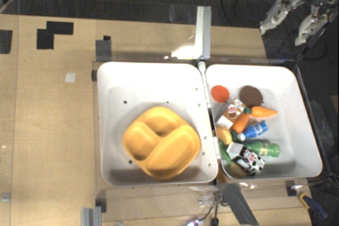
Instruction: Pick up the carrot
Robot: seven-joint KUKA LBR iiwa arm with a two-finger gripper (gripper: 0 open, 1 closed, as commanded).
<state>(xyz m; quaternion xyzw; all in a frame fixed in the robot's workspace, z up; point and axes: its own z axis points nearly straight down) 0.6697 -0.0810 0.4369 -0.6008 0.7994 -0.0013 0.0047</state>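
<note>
The carrot (264, 111) is orange and tapers to a point on its right. It lies in the right bin (296, 87) among a pile of toy food, just below a brown disc (251, 96). My gripper (291, 23) hangs at the top right, beyond the bin's far edge and over the dark floor. It is open, with its two pale fingers (273, 14) spread wide and nothing between them. It is well away from the carrot.
Around the carrot lie a red-orange ball (220, 93), an orange oblong piece (241, 123), a blue bottle (256, 129), a green bottle (262, 148) and a cow-patterned item (250, 160). A yellow divided dish (161, 141) sits in the left bin (116, 87).
</note>
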